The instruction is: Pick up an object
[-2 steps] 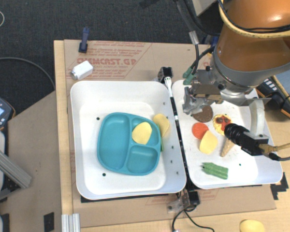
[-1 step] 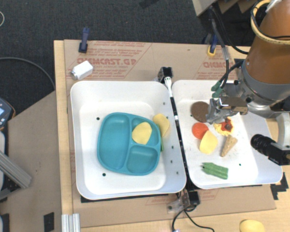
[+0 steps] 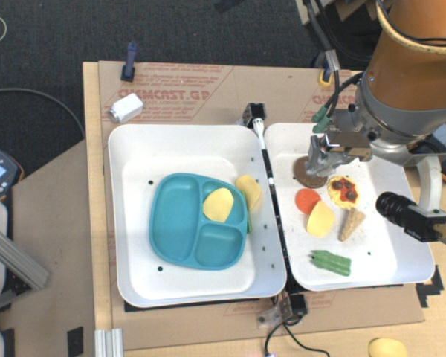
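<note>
Green bean pod (image 3: pixel 331 262) lies at right bin's (image 3: pixel 401 270) front edge; gripper (image 3: pixel 321 159) hangs over brown disc (image 3: pixel 306 174) at the bin's rear; jaw state cannot be told; yellow piece (image 3: pixel 218 204) rests on blue tray (image 3: pixel 182 229) in left bin (image 3: pixel 134 199).

Two bins side by side on the desk (image 3: pixel 178 95). Left bin (image 3: pixel 134 222): a divided tray (image 3: pixel 180 222) sits near its middle, one food piece (image 3: pixel 218 204) in the tray's upper right compartment, another piece (image 3: pixel 249 192) just off the tray's right edge, against the bin's right wall. Right bin (image 3: pixel 401 262): a round disc (image 3: pixel 306 174) at upper left with the pincer (image 3: pixel 323 155) over it; a small pizza piece (image 3: pixel 343 190) to its right; a round piece (image 3: pixel 307 199) below the disc; a wedge (image 3: pixel 320 219) touching that; a cracker-like slice (image 3: pixel 351 224) just right of the wedge; a pod (image 3: pixel 331 262) nearest the front.
</note>
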